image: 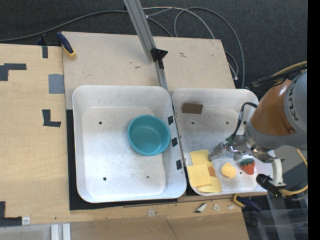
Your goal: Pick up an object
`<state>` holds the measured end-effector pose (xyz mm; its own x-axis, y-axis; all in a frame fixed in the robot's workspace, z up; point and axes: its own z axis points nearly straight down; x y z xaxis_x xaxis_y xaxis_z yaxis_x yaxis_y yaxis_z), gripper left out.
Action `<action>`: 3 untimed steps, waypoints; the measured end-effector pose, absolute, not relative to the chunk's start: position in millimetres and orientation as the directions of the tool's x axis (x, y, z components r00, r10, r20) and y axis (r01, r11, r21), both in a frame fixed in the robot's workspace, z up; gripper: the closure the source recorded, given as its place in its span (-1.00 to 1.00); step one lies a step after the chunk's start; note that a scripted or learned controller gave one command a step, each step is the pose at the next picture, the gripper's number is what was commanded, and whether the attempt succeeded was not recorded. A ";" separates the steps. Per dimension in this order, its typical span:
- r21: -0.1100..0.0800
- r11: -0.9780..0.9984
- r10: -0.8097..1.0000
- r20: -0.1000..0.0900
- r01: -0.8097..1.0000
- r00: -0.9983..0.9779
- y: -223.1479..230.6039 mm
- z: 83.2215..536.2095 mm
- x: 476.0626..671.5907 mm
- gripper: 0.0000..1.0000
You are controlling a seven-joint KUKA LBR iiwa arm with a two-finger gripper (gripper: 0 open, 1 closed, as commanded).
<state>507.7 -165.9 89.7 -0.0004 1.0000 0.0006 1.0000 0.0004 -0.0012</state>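
My gripper hangs over the right bin, low above its front half. Just below it in the view lies a small yellow-orange ball, with a red strawberry-like piece to its right, partly under the wrist. Left of the ball lie flat yellow pieces stacked near the bin's front left corner. A brown block lies at the back of the same bin. Nothing shows in the gripper's hold.
A teal bowl stands in the middle of the left bin. A grey metal post slants up from between the bins. Cables run behind the right bin, and small scraps lie on the bench by its front edge.
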 end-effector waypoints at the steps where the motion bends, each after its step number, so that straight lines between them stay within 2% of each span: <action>1: -0.002 0.002 1.000 0.001 1.000 -0.002 -165.3 99.5 507.5 1.00; 3: 0.004 0.003 1.000 -0.001 1.000 -0.003 -155.8 213.4 506.3 1.00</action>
